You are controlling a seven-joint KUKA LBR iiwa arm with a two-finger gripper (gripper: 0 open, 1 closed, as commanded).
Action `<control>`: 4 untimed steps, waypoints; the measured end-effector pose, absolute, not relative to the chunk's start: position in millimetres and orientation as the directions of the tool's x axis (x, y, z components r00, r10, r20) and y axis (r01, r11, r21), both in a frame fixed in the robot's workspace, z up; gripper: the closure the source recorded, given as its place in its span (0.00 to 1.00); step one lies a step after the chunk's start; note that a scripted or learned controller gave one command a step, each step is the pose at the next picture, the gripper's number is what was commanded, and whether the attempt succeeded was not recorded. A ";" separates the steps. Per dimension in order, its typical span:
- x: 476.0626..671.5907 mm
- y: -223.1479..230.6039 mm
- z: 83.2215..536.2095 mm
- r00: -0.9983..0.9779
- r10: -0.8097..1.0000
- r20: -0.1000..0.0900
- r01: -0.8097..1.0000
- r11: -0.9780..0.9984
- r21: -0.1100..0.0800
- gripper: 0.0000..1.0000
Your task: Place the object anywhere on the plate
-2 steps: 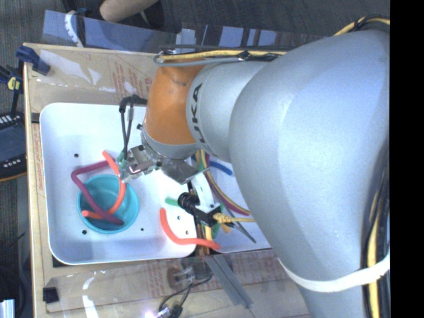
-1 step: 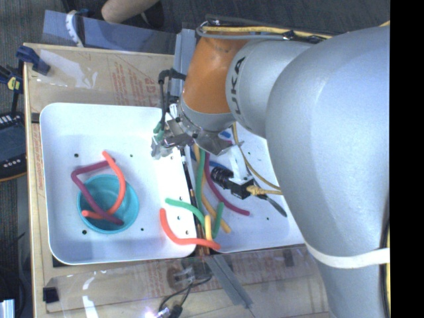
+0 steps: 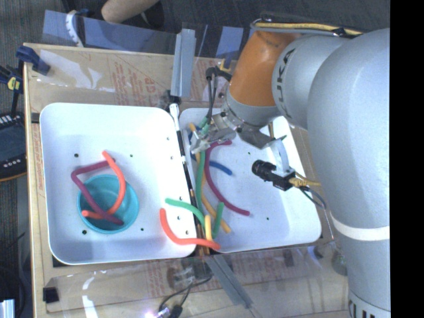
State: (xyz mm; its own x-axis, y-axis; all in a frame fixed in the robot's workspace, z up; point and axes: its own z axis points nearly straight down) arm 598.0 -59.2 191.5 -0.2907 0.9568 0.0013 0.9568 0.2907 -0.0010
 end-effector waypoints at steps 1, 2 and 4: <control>598.5 -58.0 201.2 -0.296 0.955 0.003 0.955 0.296 -0.001 1.00; 643.7 -175.8 150.0 -0.232 0.973 0.002 0.973 0.232 -0.001 1.00; 616.1 -207.8 165.3 -0.192 0.981 0.001 0.981 0.192 -0.002 1.00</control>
State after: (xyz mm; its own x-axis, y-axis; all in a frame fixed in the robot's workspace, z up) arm 616.1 -207.8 165.3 -0.1916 0.9815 0.0011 0.9815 0.1916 -0.0023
